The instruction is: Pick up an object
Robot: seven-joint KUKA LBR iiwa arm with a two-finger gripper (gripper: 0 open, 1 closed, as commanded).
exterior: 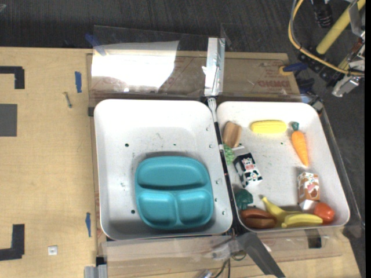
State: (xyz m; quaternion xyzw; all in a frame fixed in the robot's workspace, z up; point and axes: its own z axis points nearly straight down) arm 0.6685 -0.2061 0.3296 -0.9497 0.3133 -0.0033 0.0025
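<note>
The right bin [333,155] holds several toy foods. A yellow corn cob [268,127] and an orange carrot [299,145] lie at the far side. A brown bread piece [232,135] leans near the divider. A black-and-white carton [248,171] sits mid-left and an orange-and-white box [308,187] at the right. Along the near wall lie a banana [290,214], a brown sausage [258,218], a dark green piece [242,198] and a red-orange tomato [324,212]. My gripper [346,81] hangs past the bin's far right corner, high above everything, among yellow cables.
The left bin [110,155] holds a teal divided plate [174,190] near its front. A clear plastic sheet [136,68] and an upright strip [213,68] stand behind the bins. Flat tan board [40,155] lies to the left.
</note>
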